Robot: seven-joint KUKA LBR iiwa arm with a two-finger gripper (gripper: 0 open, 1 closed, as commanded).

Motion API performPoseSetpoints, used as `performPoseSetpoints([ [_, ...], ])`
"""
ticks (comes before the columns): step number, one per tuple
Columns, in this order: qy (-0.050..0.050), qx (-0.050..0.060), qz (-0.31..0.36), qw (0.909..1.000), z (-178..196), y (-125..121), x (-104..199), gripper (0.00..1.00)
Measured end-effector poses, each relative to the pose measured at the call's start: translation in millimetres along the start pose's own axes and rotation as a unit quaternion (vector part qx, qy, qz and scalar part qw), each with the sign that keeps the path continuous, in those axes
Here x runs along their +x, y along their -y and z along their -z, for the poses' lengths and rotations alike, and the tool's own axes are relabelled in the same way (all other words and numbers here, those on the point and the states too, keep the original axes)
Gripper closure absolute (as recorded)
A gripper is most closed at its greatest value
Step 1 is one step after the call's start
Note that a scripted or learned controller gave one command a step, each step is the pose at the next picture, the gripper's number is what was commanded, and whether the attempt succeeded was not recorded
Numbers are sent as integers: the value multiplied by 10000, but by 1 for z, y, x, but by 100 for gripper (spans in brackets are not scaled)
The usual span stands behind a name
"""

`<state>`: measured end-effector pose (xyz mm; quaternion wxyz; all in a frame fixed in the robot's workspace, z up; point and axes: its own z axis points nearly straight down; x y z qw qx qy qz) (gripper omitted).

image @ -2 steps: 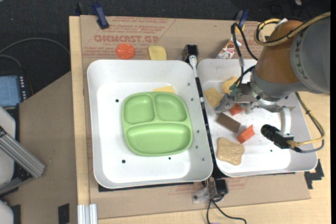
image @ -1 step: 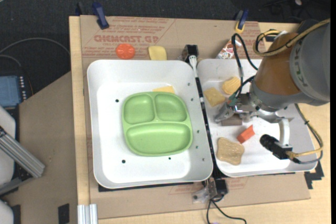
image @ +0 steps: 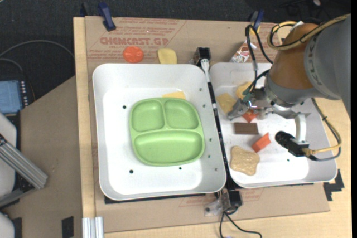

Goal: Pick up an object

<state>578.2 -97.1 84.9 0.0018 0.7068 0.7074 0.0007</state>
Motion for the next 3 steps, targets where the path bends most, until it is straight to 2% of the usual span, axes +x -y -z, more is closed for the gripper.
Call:
performPoseSetpoints([
  [1, 0, 1, 1, 10000, 0, -17, -5, 0],
  [2, 7, -13, -4, 10000, 11, -18, -6, 100],
  [3, -20, -23, 31, 10000, 106, 18, 62, 100],
])
